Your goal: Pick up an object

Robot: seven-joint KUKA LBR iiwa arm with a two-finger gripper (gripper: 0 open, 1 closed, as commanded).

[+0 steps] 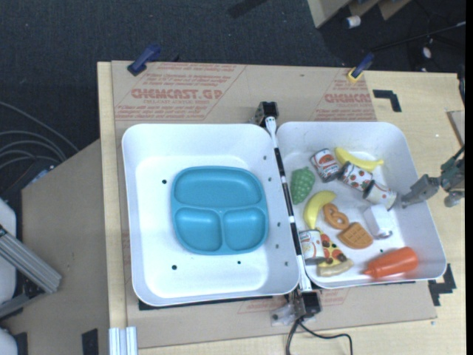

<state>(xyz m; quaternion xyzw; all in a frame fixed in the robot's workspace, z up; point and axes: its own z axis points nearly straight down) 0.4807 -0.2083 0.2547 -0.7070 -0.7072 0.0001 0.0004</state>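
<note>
A: At the right bin's (414, 150) right rim, the gripper (423, 189) sits just over the edge. Can't tell how its jaws stand, too small and dark. Nothing visible in them.

B: Where are the objects?

A: All in the right bin. Near its back wall: a small can (324, 164), a yellow banana (359, 158) beside it, and a red-and-white spotted piece (360, 177) just in front of the banana. Green bumpy piece (301, 184) against the left wall.

B: Middle?

A: Second banana (318, 207), curved, with a pretzel (335, 217) touching it. A toast slice (356, 236) just beside the pretzel. A white piece (379, 217) toward the right wall, nearest the gripper but apart from it.

B: Front?

A: Orange carrot (390, 262) in the front right corner. Pizza slice (332, 260) and another small can (311, 245) in the front left corner, touching each other.

B: Left bin?

A: Left bin (144, 154) holds a blue divided plate (219, 208), three compartments, roughly centred. The bins meet along their inner walls on the wooden bench (185, 95).
</note>
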